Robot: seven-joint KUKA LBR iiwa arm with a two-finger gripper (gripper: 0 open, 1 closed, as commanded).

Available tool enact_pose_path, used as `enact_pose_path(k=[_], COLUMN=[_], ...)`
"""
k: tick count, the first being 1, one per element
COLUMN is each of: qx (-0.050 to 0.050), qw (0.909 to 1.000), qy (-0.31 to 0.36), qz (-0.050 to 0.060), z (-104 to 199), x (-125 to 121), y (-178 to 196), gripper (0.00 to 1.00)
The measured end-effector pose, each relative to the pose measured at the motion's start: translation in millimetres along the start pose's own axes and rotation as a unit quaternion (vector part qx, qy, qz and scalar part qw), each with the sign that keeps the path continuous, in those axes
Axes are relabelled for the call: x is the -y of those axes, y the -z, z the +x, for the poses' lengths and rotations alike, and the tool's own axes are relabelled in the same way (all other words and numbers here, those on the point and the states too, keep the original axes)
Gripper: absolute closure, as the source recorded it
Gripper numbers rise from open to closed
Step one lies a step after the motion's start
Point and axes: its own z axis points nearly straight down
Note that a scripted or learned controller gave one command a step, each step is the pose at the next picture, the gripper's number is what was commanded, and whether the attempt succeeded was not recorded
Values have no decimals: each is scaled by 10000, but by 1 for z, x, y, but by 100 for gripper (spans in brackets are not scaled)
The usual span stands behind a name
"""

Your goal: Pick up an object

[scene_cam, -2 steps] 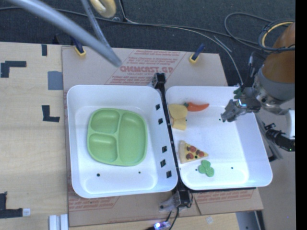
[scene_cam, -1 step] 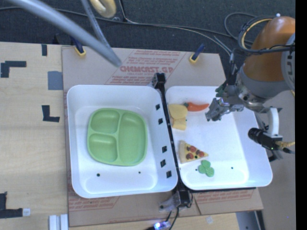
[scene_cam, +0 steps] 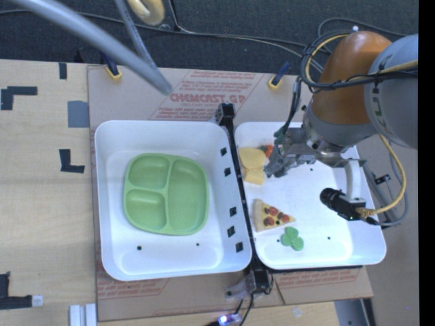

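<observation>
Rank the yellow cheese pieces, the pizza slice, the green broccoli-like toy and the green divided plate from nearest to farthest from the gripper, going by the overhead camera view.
Measured from the gripper:
1. Yellow cheese pieces, right beside it at the right bin's left wall.
2. Pizza slice, below it in the right bin.
3. Green broccoli-like toy, lower still, near the right bin's front.
4. Green divided plate, across in the left bin.
</observation>
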Motion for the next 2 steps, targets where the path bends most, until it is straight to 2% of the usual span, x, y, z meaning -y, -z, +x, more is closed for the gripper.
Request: enact_pose_path(k=[2], qx=[0], qw=[10000], qy=[5], qz=[3], z=[110], x=[16], y=[-14], gripper=[100])
